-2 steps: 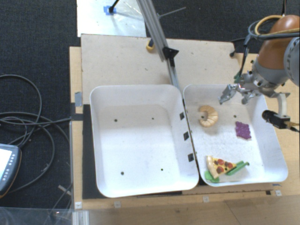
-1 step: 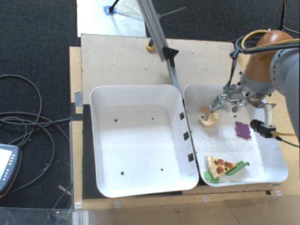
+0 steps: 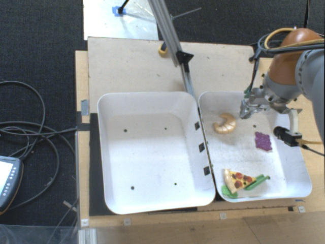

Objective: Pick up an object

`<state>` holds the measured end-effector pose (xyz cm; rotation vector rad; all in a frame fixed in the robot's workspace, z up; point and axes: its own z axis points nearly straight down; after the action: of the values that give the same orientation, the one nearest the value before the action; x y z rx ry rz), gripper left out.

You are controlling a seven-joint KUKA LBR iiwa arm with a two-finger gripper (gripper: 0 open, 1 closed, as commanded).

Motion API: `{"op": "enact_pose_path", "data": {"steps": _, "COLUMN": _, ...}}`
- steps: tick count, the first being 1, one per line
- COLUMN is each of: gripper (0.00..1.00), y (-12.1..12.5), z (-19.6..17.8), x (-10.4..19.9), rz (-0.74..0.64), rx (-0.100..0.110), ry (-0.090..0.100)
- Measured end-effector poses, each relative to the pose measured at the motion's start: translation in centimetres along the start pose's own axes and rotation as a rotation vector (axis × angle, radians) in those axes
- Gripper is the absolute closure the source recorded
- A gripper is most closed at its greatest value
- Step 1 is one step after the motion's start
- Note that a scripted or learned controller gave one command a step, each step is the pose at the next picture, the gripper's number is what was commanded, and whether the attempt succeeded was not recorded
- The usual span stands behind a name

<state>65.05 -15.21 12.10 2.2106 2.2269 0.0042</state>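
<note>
The right bin [image 3: 289, 184] holds three toys. A tan croissant [image 3: 225, 123] lies near its upper left. A purple grape bunch [image 3: 263, 141] sits toward the right side. A pizza slice [image 3: 237, 179] with a green bean pod [image 3: 257, 181] rests near the front rim. My gripper [image 3: 247, 109] hangs over the back of this bin, just right of and above the croissant, with nothing seen between its fingers.
The left bin [image 3: 109, 187] sits beside the right one, sharing a middle rim with black clips [image 3: 201, 147]. A slanted metal pole [image 3: 170, 29] crosses above the bench. Cables and a pendant [image 3: 7, 179] lie on the floor at the left.
</note>
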Motion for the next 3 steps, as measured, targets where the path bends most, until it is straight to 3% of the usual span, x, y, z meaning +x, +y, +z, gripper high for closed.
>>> {"op": "enact_pose_path", "data": {"steps": 1, "gripper": 1.0, "y": 1.1, "z": -5.9, "x": -0.4, "rz": 0.002, "rx": -0.004, "ry": -0.001}}
{"op": "enact_pose_path", "data": {"steps": 2, "gripper": 1.0, "y": 0.4, "z": -11.6, "x": -0.3, "rz": 0.001, "rx": -0.004, "ry": -0.001}}
{"op": "enact_pose_path", "data": {"steps": 3, "gripper": 1.0, "y": 0.5, "z": -14.5, "x": -0.3, "rz": 0.001, "rx": -0.001, "ry": -0.001}}
